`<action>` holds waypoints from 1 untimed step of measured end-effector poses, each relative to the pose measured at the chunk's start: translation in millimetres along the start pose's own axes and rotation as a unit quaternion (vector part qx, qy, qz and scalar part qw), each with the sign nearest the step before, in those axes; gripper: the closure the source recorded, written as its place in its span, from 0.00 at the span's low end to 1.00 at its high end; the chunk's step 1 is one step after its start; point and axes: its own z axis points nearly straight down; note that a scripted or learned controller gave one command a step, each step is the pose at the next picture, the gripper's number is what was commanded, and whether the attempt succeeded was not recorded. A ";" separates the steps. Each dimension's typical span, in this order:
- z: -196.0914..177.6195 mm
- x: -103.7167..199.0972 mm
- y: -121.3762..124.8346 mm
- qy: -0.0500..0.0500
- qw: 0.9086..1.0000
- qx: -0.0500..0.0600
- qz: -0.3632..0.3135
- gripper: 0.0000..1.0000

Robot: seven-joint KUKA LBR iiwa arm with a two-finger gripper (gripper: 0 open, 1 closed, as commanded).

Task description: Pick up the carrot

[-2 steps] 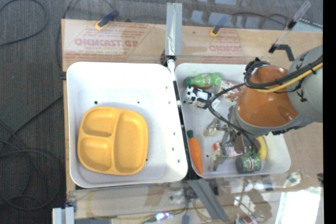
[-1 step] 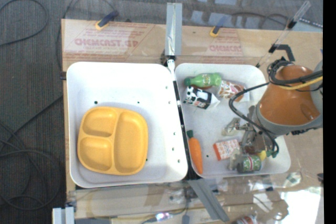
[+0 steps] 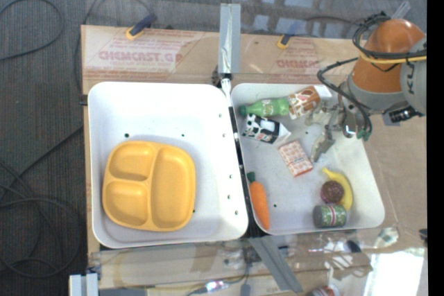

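Two shallow white bins sit side by side on the bench. The left bin carries a yellow divided plate with three compartments, lying toward that bin's near left corner.

The right bin carries the loose items. The carrot lies against the bin's left wall near the near left corner, orange body pointing toward the near edge, green top toward the far edge. Nothing touches it, and it is well apart from the gripper.

Along the far edge of the right bin lies a green bottle on its side, with a brown and white carton just beside it to the right. A black and white patterned item sits just below the bottle; its type is hard to make out. A small red and white packet lies near the bin's centre. Toward the near right corner a banana curves around a dark round item, and a green can lies on its side just beside them.

The gripper hangs over the right bin's far right area, between the carton and the banana. Its fingers appear slightly spread, with nothing seen between them; the tips blur against the bin floor. The arm's orange band and cables hide part of the bin's far right corner.
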 end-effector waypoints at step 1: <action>-2.1 66.9 67.6 -0.006 0.997 0.000 0.080 0.00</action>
